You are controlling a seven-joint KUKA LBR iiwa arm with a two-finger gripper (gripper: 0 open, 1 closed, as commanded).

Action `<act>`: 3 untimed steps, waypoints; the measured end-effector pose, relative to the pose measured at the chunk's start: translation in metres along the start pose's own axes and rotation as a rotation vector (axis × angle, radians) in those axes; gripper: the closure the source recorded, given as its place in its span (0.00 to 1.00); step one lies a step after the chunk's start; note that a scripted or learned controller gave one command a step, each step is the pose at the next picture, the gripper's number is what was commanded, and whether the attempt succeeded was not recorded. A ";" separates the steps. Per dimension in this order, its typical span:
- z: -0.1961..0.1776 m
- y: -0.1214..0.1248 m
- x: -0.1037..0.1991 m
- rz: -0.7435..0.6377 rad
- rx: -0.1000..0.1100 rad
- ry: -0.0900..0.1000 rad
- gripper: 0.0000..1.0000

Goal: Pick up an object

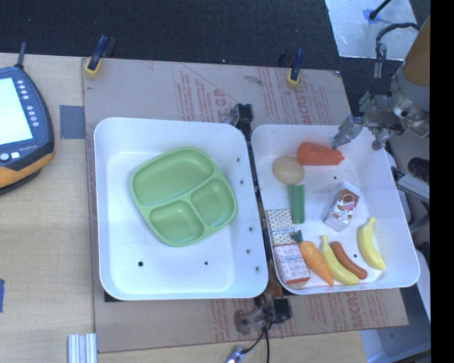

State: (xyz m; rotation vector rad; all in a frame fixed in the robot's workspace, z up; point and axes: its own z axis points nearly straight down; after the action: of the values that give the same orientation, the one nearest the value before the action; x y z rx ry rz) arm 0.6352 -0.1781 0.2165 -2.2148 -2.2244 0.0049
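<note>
Right, the tool [361, 133] sits over the far right corner of the right bin [405, 225], its two fingers spread apart with nothing between them. One fingertip [342, 137] hangs just beside the red-orange pepper [318, 154], and from this slanted view contact between them cannot be judged. The arm comes in from the right, grey links with a glimpse of orange at the top edge.

Down in that right bin there's plenty to choose from. A pale round onion [287, 170] lies just left of the pepper, and a green stick-shaped piece [296, 203] stands out below it. Toward the middle right sits a small carton [342, 207] with a red and brown print, tilted. Along the near edge: a red-and-white packet [290, 264], a checked packet [280, 219] above it, an orange carrot [315, 262], a yellow banana [337, 263], a reddish sausage [349, 259] pressed against it, and a second banana [370, 243] off to the right.

Over in the left bin [112, 203], a green divided plate [183, 195] lies flat in the middle, three compartments showing. Both bins rest on a brown board [166, 85] clamped to the wooden surface [30, 263]. At far left, a handheld pendant [13, 127] with a bright screen lies on that surface.
</note>
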 end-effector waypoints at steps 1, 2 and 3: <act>0.092 -0.098 0.057 0.000 0.001 0.000 0.00; 0.125 -0.051 0.070 -0.003 0.000 -0.001 0.00; 0.125 -0.071 0.084 0.000 0.001 0.000 0.00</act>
State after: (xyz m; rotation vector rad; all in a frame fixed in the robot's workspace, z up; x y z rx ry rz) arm 0.5628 -0.0943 0.0915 -2.2140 -2.2247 0.0065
